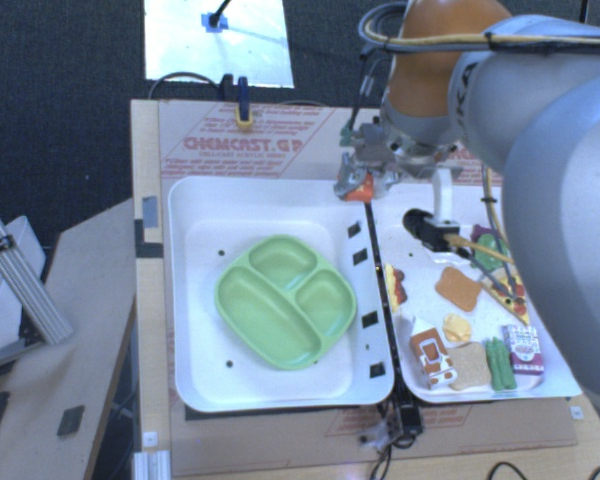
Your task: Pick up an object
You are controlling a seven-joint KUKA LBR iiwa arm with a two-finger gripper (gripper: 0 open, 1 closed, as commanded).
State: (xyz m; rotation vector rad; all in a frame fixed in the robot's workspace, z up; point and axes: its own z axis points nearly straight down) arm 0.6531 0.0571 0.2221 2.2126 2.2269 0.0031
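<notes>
My gripper hangs over the far end of the divider between the two white bins, with the grey arm and its orange band above it. Something small and orange-red shows at its tip, but I cannot make out what it is. The right bin holds several toy foods: an orange toast slice, a yellow piece, an orange and white box, a tan bread slice, a green vegetable, a pink and white carton and a red and yellow piece by the divider.
A green divided plate lies in the middle of the left bin. Black clips line the divider between the bins. The arm covers the right bin's far right part. A cardboard sheet lies behind the bins.
</notes>
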